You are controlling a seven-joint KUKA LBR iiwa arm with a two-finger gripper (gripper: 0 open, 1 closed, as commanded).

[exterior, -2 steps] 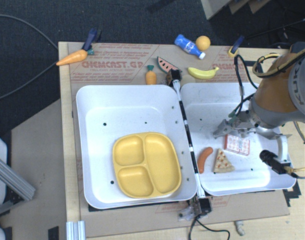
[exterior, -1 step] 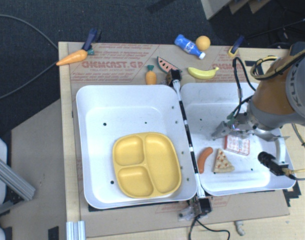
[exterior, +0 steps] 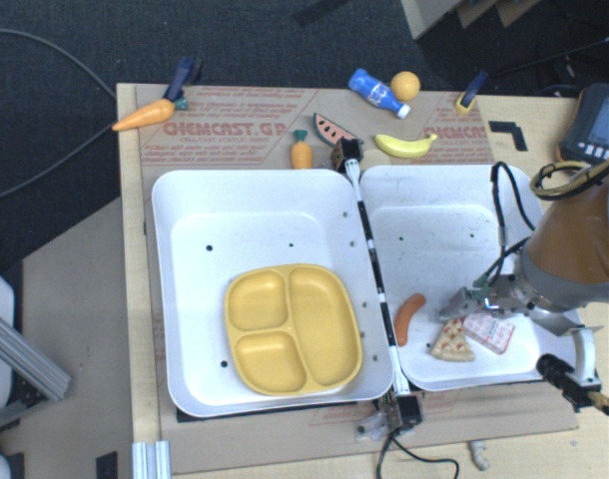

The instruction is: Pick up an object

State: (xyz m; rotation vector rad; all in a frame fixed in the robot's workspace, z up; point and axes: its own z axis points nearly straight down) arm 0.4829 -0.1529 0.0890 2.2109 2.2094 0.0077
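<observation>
Taking the yellow three-compartment plastic tray [exterior: 294, 326] as my landmark, nearest the camera and to its right lie the things I am after: a flat triangular pizza-slice toy [exterior: 451, 343], a pale pink-printed flat packet [exterior: 489, 332] touching its far side, and a small orange-red sausage-shaped toy [exterior: 408, 317] just beside the divider between the two white bins [exterior: 175, 208]. My hand [exterior: 481, 301] sits low over the pizza slice and the packet, right of the tray, reaching in from the far right side; I cannot tell how it is set, since my own wrist covers it, and nothing shows as lifted. I judge I am lined up here because those pieces cluster in one corner, giving the best odds of catching something. The tray itself lies flat in the left bin, well apart from me. Farther off, beyond both bins on the bench [exterior: 235, 128], rest a yellow toy banana [exterior: 404, 146], a blue bottle [exterior: 375, 92], a watermelon slice [exterior: 330, 129] and a carrot [exterior: 143, 117].
</observation>
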